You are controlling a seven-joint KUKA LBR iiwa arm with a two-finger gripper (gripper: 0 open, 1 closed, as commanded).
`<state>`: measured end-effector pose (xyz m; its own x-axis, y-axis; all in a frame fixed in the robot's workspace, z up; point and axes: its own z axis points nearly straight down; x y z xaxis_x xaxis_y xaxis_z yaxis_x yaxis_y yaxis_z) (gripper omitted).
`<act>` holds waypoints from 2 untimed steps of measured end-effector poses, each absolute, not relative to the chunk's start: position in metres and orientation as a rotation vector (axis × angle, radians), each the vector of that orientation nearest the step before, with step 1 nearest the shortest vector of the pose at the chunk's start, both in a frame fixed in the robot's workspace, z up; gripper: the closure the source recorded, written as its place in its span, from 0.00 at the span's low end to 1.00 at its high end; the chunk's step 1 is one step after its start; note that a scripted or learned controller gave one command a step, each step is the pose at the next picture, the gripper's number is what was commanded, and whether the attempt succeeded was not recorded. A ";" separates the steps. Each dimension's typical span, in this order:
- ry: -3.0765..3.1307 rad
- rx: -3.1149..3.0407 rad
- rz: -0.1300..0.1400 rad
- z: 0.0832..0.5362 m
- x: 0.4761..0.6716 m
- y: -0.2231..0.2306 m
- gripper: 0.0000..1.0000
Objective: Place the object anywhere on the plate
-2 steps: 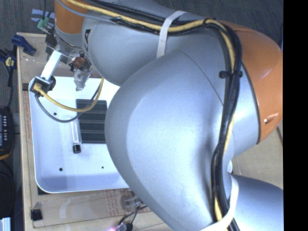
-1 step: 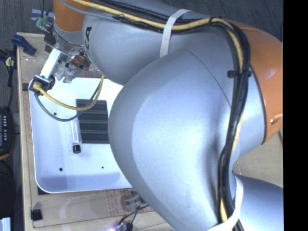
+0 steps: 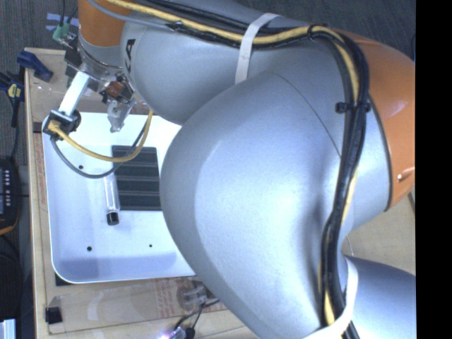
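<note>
Gripper (image 3: 116, 119) up over the far end of the white bin (image 3: 85, 260) — open or closed, cannot tell. Silver tube (image 3: 111, 198) just left of the dark plate (image 3: 138, 179) — not on it yet.

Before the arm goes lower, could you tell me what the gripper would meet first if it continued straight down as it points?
Probably the white bin floor just above the dark ribbed plate; the gripper hangs there, though depth is unclear.
</note>
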<state>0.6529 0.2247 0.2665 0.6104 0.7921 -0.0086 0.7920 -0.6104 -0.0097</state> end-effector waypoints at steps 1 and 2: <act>-1.181 -2.908 0.014 0.137 0.645 0.176 0.00; -1.781 -2.583 0.012 0.125 0.634 0.162 0.00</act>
<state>0.6342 0.1617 0.1255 0.3552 0.9348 -0.0041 0.9347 -0.3553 -0.0078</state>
